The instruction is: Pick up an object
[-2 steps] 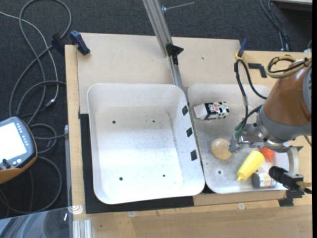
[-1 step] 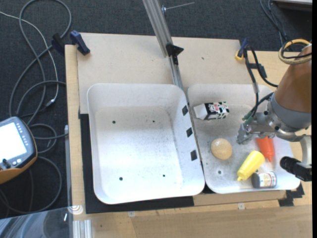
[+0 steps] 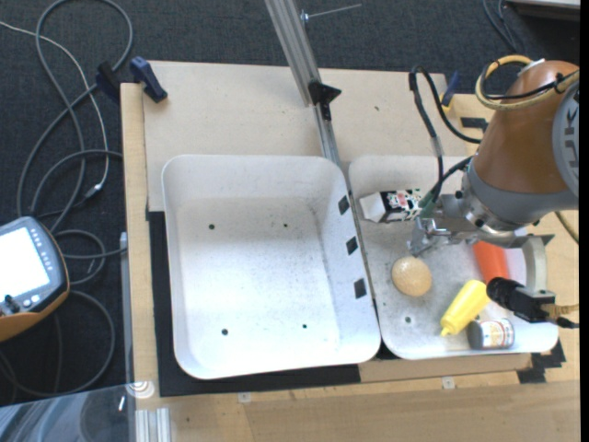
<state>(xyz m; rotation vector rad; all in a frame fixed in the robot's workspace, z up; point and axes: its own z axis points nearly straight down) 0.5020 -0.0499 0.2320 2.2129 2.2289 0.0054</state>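
Note:
The right bin (image 3: 398, 331) holds several things. A tan round ball (image 3: 411, 276) lies near its middle. To the ball's right a yellow bottle (image 3: 462, 306) lies at a slant, with a small jar (image 3: 491, 333) at the front right. An orange object (image 3: 492, 261) is partly hidden under the arm. A white tube with a printed label (image 3: 390, 204) rests at the bin's back left. My gripper (image 3: 427, 236) hangs low over the bin, just behind the ball and in front of the tube, with nothing visibly held.
The left bin (image 3: 184, 191) sits beside the right one, and a raised wall (image 3: 354, 256) parts them. A metal pole (image 3: 293, 40) slants in from the back. Cables lie on the bench behind the right bin.

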